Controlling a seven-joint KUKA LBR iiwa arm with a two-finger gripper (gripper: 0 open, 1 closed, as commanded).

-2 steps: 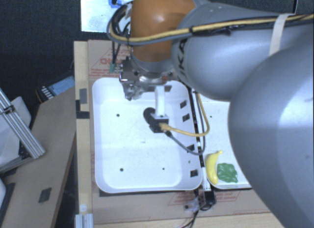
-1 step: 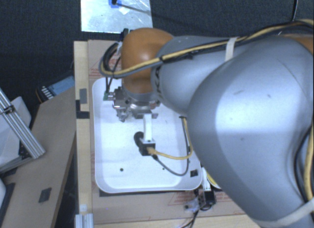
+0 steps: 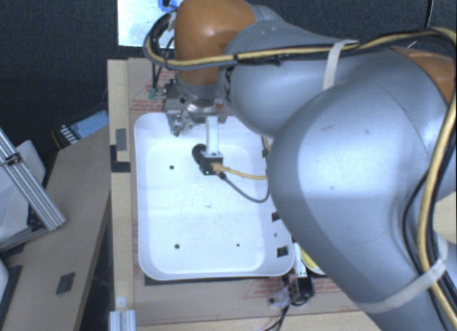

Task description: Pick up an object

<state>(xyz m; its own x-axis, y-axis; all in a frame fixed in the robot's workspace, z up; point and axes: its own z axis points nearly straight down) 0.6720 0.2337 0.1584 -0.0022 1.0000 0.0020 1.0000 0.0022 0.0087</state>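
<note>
Nearest to the lens, the grey arm (image 3: 343, 180) fills the right side, a yellow cable and a pale strap running over its bulk, and it hides whatever lies beneath it. Left of it sits a white bin (image 3: 164, 251), its floor bare but for a few small dark dots. The bin rests on a brown tabletop (image 3: 118, 201) with a cardboard-coloured border, and angled metal rails (image 3: 28, 187) lie further left, well away from the claw.

The arm bends inward from the right and ends in an orange joint (image 3: 207, 26) directly above the claw (image 3: 196, 126), which hangs over the bin's far end. Whether its fingers are apart or together cannot be told, and nothing can be seen between them. Just below the claw, a small dark part (image 3: 207, 160) with a green light hangs on a yellow-and-grey cable. No loose object to pick can be made out.

Beyond the claw, a pale sheet (image 3: 143, 8) lies against dark cloth. No writing is legible.
</note>
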